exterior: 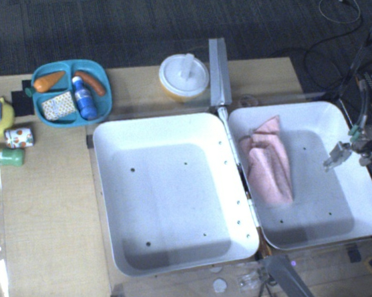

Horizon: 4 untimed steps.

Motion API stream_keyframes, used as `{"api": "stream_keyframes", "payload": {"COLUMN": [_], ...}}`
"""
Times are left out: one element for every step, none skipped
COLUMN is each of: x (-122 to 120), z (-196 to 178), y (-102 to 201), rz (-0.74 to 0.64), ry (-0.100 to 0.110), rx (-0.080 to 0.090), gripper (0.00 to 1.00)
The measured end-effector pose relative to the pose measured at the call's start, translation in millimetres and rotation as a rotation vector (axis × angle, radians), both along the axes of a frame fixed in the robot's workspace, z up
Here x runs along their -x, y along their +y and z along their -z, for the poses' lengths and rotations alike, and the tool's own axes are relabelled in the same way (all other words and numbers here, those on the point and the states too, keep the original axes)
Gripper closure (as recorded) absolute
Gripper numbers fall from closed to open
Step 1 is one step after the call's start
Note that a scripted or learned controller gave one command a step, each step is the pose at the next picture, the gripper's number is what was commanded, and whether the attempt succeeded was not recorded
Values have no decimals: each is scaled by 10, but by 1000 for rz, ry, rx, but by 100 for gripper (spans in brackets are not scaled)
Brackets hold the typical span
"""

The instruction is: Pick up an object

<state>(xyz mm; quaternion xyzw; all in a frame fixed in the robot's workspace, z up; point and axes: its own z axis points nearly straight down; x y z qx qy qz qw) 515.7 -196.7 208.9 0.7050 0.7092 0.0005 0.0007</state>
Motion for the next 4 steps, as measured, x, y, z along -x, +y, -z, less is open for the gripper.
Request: {"api": "stream_keyframes", "payload": {"x": [-19, -18, 104, -357], "z": [-106, -104, 720, 1169], "y": [12, 12, 20, 651], "rz": [-5, -5, 63, -136], "ry": [-4, -3, 2, -4], "rx": [1, 0, -1, 0], "gripper": [100, 0, 0, 0]}}
